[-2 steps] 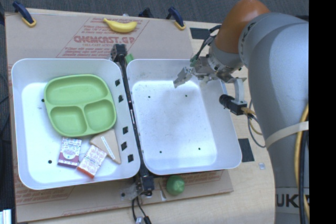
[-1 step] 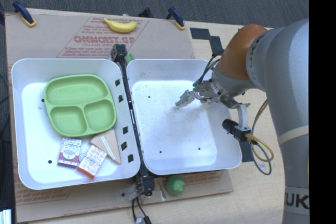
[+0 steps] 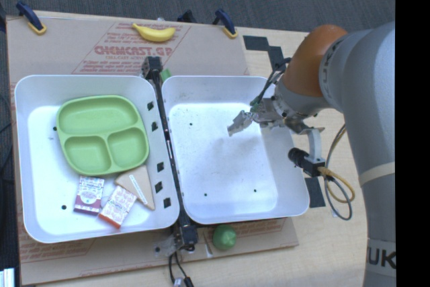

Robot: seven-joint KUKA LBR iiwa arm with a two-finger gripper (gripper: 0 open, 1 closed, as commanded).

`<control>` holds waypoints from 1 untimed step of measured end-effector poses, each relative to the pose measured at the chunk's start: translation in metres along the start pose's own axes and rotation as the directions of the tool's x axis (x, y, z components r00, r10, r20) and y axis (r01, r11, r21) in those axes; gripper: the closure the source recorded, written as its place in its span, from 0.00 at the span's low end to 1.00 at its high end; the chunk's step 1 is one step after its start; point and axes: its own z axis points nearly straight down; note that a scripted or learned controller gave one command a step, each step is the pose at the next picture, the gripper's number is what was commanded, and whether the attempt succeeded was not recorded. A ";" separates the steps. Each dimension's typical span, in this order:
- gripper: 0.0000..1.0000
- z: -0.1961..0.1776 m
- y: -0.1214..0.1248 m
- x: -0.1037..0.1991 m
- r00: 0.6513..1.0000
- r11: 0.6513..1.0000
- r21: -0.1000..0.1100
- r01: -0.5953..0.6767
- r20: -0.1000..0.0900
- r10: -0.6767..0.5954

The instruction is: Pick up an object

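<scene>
**Reach step, nothing picked yet**

Camera view: we judge we're at approach. Gripper (image 3: 239, 123) hangs over the right bin (image 3: 222, 201), toward its 2 o'clock corner, w/ nothing between the tips; how wide it's spread we can't tell. Candidates lie in the left bin (image 3: 27, 144): green tray (image 3: 102, 132), snack packets (image 3: 104, 198), wedge (image 3: 136, 188) at 6 o'clock. Next move needs travel toward 9 o'clock. Cardboard bench (image 3: 201, 50), banana (image 3: 154, 31) at 12, green ball (image 3: 225, 236) at 6.
</scene>
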 end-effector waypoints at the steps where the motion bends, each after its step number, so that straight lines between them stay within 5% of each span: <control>1: 0.00 -0.002 0.044 0.000 1.000 1.000 -0.001 -0.001 -0.002 0.001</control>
